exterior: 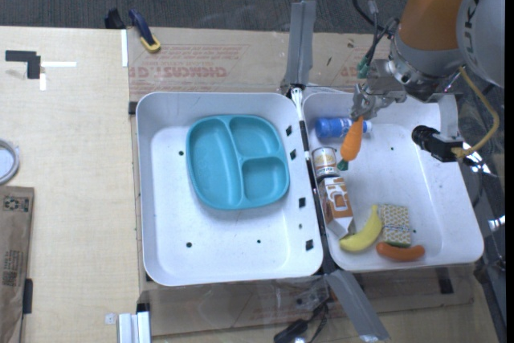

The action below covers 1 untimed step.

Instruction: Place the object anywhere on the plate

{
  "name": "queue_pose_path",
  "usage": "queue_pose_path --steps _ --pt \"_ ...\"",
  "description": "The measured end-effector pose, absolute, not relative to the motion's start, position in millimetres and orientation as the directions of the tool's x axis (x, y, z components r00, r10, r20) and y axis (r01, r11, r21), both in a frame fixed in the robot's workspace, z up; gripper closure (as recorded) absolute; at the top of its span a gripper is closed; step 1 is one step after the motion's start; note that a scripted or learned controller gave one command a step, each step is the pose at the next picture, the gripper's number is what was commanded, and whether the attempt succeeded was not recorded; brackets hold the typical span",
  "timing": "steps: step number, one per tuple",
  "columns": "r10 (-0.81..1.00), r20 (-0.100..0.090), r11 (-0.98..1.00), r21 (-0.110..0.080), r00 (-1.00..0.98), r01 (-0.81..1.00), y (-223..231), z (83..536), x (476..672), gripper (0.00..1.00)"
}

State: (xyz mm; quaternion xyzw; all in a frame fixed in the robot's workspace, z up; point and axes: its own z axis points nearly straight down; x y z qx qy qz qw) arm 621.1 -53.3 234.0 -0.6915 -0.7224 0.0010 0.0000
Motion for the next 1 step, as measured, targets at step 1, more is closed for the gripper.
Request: queue_pose_path --steps 1 --pt "0.998 -0.002 -0.068 -0.001 0.068 0.998 -13.5 272.3 635.7 1.00"
